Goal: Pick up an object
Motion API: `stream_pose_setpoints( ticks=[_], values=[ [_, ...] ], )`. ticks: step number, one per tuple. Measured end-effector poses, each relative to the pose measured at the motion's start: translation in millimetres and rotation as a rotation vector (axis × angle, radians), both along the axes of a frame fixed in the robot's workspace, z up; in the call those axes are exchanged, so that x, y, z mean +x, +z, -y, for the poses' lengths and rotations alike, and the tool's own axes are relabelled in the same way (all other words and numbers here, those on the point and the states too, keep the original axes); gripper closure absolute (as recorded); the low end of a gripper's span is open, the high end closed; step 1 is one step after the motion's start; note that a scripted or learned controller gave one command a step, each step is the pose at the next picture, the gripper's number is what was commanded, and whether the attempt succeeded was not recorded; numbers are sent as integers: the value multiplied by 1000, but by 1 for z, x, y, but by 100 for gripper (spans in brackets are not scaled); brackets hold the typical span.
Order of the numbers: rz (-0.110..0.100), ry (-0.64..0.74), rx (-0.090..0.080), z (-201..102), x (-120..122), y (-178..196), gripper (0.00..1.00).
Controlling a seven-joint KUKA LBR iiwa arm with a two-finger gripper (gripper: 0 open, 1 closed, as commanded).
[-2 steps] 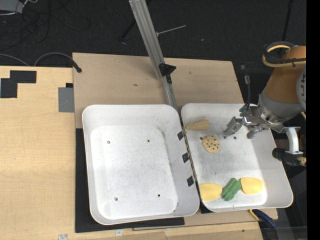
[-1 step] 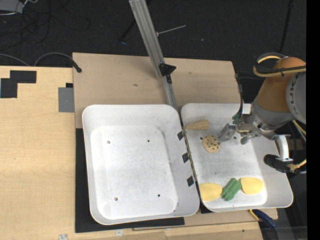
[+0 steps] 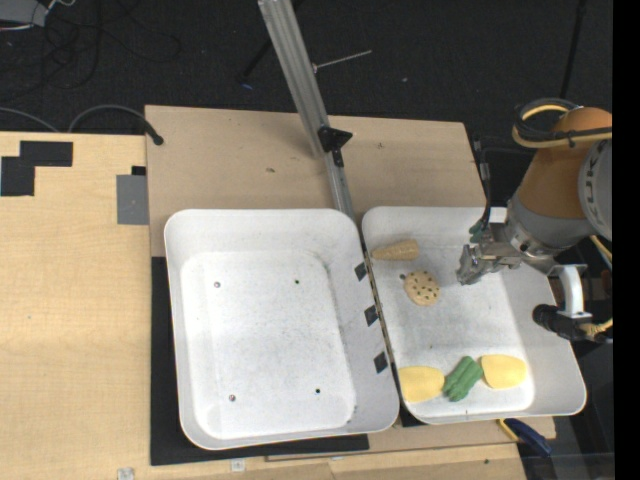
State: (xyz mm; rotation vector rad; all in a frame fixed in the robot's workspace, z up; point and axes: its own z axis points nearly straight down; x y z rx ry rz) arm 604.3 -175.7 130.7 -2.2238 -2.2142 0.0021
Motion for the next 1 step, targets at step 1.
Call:
stream_pose_setpoints(
  ticks=[1],
  values=[
    [7,5,-2,-3,2,63,100]
  ],
)
